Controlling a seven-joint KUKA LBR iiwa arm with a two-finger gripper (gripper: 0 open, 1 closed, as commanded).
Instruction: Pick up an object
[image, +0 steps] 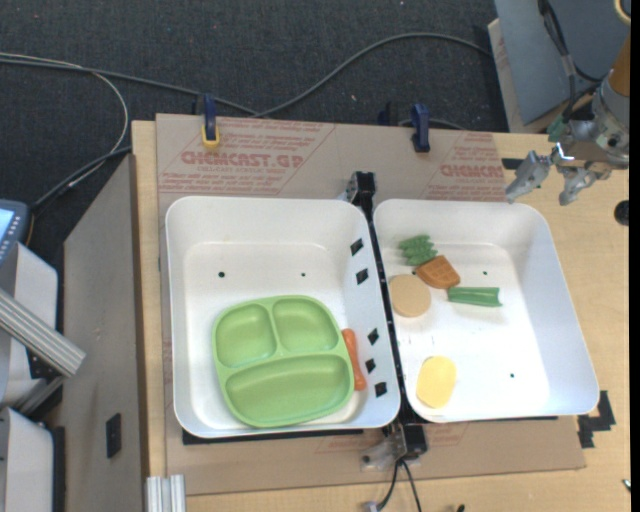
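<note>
My jaws (552, 180) hang spread and empty above the right bin's (560, 300) far corner; the orange piece (438, 271) lies well below-left of them.

The brown board (300, 150) under the bins carries red printed lettering along its far edge. Left of the middle, between the yellow clamp (209, 120) and the blue clamp (419, 128), one word reads roughly "CHEMCAST GP", with a line of smaller red print above it that is too fine to make out. Right of the blue clamp the same red word appears again, fainter and partly blurred, so its letters cannot be read with certainty. Nothing else in view bears readable text.
</note>
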